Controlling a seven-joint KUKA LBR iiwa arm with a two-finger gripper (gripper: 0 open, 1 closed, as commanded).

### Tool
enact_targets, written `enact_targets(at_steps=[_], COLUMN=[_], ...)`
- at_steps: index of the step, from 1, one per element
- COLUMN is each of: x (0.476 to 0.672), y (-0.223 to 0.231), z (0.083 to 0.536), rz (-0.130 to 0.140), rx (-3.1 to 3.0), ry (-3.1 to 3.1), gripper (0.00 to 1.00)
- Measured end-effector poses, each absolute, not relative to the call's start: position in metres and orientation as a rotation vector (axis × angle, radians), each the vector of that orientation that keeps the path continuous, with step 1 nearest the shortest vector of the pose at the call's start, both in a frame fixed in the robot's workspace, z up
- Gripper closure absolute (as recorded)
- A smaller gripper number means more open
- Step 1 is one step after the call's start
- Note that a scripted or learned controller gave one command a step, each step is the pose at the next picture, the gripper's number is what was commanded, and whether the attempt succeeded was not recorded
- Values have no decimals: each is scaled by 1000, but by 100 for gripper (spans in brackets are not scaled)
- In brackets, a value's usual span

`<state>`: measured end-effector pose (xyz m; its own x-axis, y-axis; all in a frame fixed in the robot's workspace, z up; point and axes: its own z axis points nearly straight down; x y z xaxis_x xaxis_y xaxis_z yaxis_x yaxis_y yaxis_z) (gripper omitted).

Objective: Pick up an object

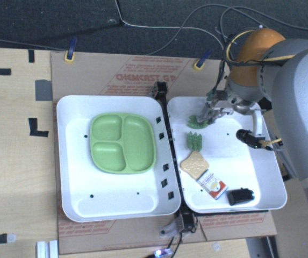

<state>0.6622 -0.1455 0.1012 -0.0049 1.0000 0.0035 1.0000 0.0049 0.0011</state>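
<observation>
Camera view counts two white bins (67, 144), one green plate (123, 143), fingers (206, 115) pinching one green piece (197, 123).

The gripper (203, 117) touches a green toy (197, 123) in the right bin (261, 168).

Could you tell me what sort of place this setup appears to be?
Probably a robotics lab's grasping test bench: the robot arm reaching into two white bins of small props, cardboard clamped underneath, and loose cables behind.

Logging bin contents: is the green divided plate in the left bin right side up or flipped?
Right side up: the green divided plate shows its three hollow compartments facing the camera.
</observation>
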Motion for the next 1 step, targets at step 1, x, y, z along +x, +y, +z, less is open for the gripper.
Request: enact_targets(at_steps=[1], x=[659], y=[-145], z=[163], rz=[-2], rx=[-2220], ry=[-2224], gripper=[100])
